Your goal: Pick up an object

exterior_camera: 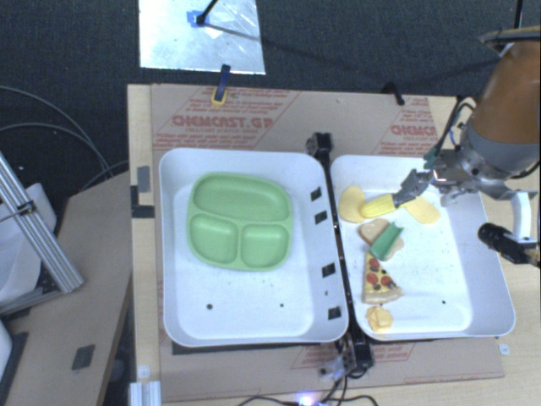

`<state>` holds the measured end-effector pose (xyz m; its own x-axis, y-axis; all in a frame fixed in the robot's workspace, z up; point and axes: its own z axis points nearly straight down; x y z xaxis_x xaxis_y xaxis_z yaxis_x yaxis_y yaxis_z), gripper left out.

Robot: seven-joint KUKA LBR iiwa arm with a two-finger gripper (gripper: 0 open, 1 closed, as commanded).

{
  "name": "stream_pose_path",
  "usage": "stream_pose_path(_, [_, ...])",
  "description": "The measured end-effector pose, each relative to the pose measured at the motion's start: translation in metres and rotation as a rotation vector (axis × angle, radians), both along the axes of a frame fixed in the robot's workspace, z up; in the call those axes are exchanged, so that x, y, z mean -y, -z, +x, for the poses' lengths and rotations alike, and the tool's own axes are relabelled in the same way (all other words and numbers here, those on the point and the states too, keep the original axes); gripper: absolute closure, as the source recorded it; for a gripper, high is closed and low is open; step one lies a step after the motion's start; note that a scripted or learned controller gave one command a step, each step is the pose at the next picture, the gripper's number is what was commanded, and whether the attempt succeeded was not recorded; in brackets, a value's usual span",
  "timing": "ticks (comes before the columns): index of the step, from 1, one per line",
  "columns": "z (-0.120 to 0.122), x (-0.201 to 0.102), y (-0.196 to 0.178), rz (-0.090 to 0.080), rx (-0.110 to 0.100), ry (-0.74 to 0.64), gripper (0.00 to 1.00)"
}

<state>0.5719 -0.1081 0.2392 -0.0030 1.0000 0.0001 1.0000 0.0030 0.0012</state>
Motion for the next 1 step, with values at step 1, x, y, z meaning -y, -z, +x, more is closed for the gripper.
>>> stream_pose_path(1, [-0.0466,-0.0242,0.1608,0.001,-0.002,0.001,0.00])
